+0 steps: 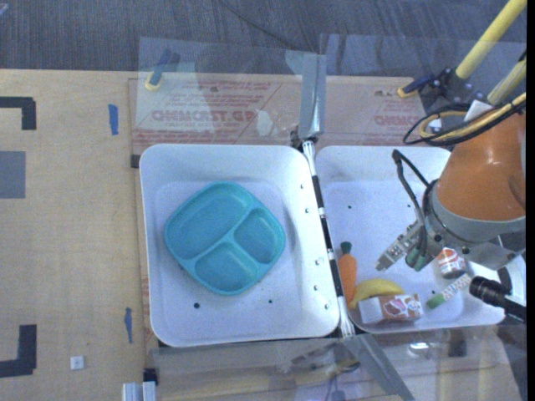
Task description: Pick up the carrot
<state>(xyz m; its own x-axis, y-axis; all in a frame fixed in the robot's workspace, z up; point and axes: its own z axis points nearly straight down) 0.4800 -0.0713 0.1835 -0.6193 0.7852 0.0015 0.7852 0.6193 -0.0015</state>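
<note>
While the carrot (348,271) lies in the right bin (368,170), close against that bin's left wall with its dark green top pointing away from the camera, nothing grips it. Just beside its lower end sits a yellow banana (377,288), and touching the banana is a small red and white carton (393,308) near the bin's front wall. A small green piece (435,301) lies further right. The gripper (405,250) hangs over the middle of the right bin, to the right of the carrot and apart from it; fingers' state: cannot tell from this angle. A small red and white can (450,263) lies under the arm's wrist. The left bin (167,165) holds a teal divided plate (224,237). Both bins rest on the bench (67,224).
</note>
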